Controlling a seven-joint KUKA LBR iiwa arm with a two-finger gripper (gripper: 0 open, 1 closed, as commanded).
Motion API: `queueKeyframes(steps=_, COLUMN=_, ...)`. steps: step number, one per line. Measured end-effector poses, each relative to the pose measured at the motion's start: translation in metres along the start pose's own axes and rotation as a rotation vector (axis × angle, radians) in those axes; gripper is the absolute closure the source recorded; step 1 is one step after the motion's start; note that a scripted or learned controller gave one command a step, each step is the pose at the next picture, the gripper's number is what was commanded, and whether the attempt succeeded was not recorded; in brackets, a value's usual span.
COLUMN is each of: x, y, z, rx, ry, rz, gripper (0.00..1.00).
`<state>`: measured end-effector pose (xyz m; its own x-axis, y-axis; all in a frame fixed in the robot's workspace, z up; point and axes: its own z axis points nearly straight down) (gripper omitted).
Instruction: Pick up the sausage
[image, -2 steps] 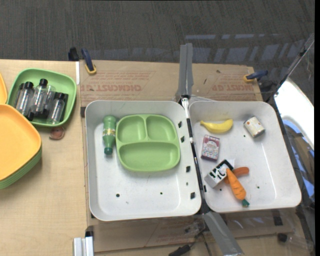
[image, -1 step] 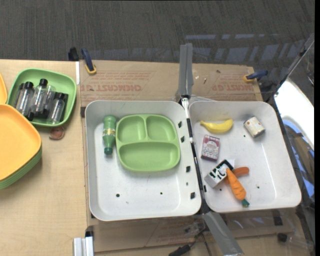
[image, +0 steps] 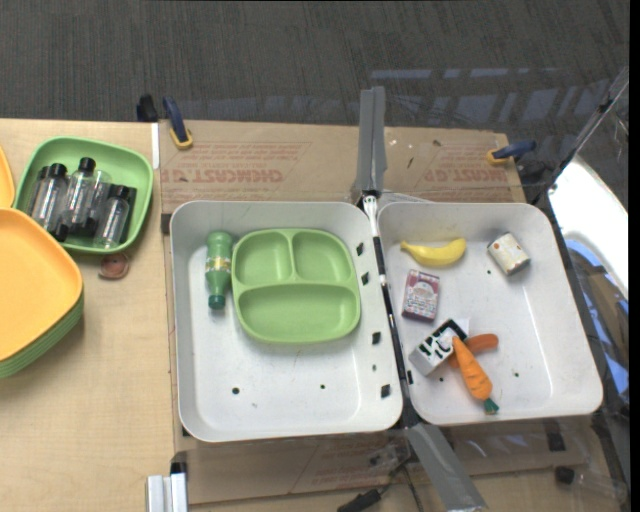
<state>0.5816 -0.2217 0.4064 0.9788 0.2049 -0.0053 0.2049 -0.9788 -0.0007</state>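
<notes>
Sausage (image: 482, 342) touching carrot (image: 473, 372), right bin (image: 575, 330)

The bench (image: 120, 400) carries two white bins side by side, the left bin (image: 285, 405) touching the right bin (image: 560, 385). Left of them stand a green tray of small bottles (image: 85, 195) and a stack of orange plates (image: 35, 300).
</notes>
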Motion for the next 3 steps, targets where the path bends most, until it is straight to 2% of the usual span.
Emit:
queueKeyframes(steps=1, x=0.021, y=0.004, z=-0.021, rx=-0.001, ry=0.001, rz=-0.103, gripper=1.0)
queueKeyframes(steps=2, x=0.038, y=0.008, z=-0.033, rx=0.0, ry=0.001, rz=0.0, gripper=1.0)
queueKeyframes(steps=3, x=0.039, y=0.007, z=-0.04, rx=0.001, ry=-0.004, rz=-0.006, gripper=1.0)
